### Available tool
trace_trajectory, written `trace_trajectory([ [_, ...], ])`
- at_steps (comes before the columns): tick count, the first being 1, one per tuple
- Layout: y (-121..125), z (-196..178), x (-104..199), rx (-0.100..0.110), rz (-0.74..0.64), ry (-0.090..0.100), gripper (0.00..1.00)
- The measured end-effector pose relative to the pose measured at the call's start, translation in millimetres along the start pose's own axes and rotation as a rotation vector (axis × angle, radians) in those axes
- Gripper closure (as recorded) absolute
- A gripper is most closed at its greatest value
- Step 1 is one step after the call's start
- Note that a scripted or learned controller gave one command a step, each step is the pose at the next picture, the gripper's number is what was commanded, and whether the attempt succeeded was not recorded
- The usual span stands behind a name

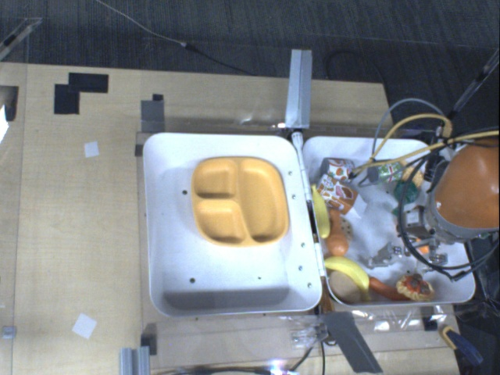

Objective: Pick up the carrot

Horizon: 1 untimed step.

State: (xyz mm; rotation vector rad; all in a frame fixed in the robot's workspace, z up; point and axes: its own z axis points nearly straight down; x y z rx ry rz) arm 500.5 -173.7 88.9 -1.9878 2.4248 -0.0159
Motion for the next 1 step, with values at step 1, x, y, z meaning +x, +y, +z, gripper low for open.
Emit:
trace_trajectory([
  [1,2.9,0.2,32.8,0.002,0.229,-0.003,0.00],
])
